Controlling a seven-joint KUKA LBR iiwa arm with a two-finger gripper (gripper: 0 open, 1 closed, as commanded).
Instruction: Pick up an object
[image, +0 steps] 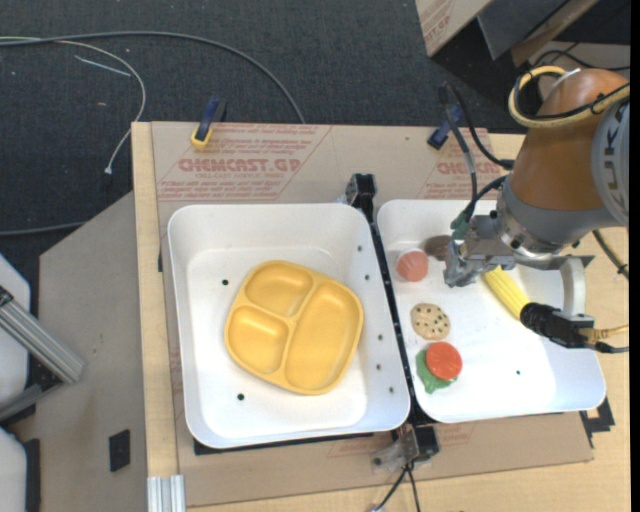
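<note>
Overhead, the arm bends down into the right bin, gripper beside the peach; its grip state is unclear.

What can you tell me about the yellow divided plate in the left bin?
The yellow plate looks like smooth, slightly glossy plastic, rounded in outline, with raised ridges splitting it into three compartments: two smaller ones on the camera view's left and a larger one on the right. Nothing lies in any of them. It sits flat and right side up, turned at a slight angle, near the middle of the left bin, touching only the bin's floor.
</note>
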